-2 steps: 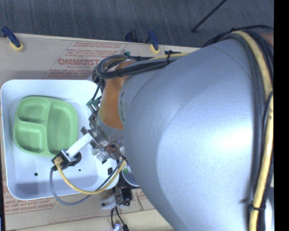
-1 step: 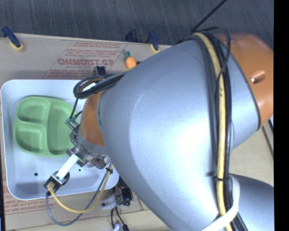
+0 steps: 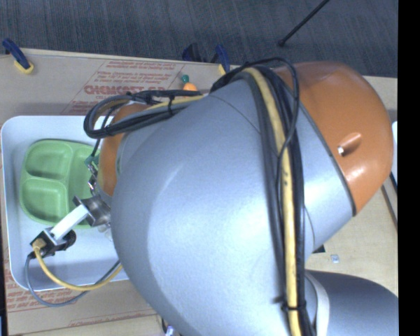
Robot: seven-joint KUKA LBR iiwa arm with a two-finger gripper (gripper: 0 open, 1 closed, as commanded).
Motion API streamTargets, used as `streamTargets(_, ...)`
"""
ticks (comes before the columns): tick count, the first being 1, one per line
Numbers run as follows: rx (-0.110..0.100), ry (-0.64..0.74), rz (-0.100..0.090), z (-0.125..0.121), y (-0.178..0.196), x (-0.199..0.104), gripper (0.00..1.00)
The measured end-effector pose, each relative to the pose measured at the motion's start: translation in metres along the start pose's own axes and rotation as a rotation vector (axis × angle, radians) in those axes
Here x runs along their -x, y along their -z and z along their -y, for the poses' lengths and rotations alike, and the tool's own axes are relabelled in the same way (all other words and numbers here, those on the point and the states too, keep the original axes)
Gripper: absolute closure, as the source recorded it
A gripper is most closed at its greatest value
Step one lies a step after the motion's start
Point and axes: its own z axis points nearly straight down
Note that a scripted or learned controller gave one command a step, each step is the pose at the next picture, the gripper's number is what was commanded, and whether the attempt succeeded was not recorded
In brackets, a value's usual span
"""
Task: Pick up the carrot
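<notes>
Grey metal of the arm (image 3: 224,208) covers most of the camera view, hanging low over the left white bin (image 3: 10,187). The gripper lies hidden beneath it, so I cannot tell its state. A green divided tray (image 3: 52,180) sits in the bin. A small orange tip (image 3: 190,86) beyond the bin's far edge may be the carrot. Risk: a grasp inside the bin would likely miss it.
</notes>
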Motion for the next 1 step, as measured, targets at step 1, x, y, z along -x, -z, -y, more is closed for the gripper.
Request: streamTargets(1, 0.002, 0.263, -0.003, -0.0612, 0.0477, 0.0244, 1.0)
